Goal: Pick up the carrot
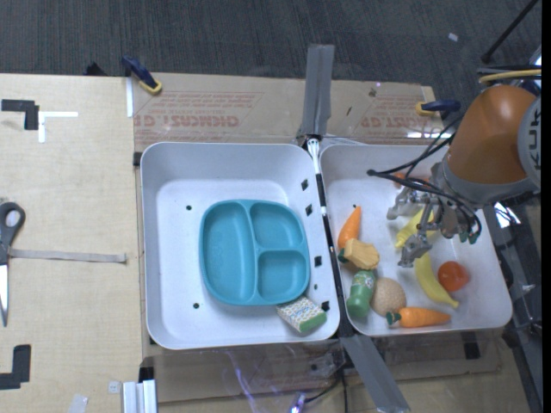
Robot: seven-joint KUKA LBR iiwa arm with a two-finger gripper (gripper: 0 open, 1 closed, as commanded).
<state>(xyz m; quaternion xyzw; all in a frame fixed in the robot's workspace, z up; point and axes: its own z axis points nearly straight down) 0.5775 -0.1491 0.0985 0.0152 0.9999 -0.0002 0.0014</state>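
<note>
Carrot [349, 226] lay loose left of pincer [420, 231] | pincer hovered over banana [430, 278], grip state impossible to tell | second carrot [419, 317] below.

Premises: a robotics laboratory or test cell, not a domestic or retail setting. Evidence: a plywood bench [65, 231] on dark carpet flooring [215, 15]; two shallow white bins, left bin [151, 256] and right bin [495, 317], held edge to edge by grey tape strips [317, 89]; cardboard backing [224, 110] fixed by blue and yellow spring clamps [140, 72]; black tape marks [21, 110] on the bench; scissors [7, 231] at its left edge; an industrial arm [495, 144] trailing loose cables; plastic toy food [389, 295] as test pieces.
</note>
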